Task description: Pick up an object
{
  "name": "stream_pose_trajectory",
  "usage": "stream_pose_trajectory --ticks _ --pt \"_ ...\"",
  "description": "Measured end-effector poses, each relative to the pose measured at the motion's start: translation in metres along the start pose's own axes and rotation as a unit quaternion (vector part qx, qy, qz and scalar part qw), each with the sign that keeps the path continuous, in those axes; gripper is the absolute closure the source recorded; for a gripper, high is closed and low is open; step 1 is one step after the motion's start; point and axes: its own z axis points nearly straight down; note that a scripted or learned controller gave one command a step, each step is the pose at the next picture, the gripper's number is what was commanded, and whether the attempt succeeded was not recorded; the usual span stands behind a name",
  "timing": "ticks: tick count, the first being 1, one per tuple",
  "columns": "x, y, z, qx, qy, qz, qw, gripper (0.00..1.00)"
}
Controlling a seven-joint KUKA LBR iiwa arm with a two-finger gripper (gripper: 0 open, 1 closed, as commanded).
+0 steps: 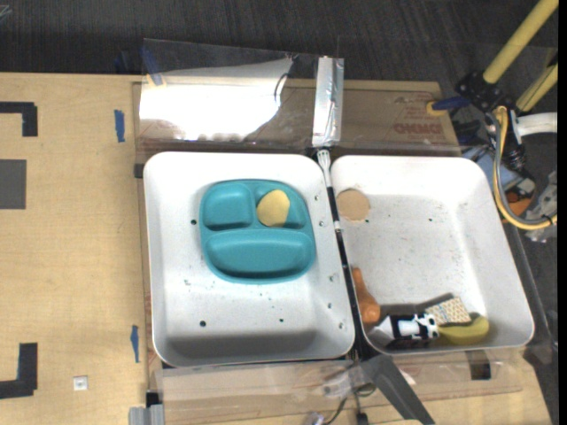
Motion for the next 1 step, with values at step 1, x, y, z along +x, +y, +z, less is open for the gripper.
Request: stream_pose_trajectory --ticks 1 --pt "-0.0001 -0.0012 0.0001 0.001 0.0 -0.001 1.0 0.0"
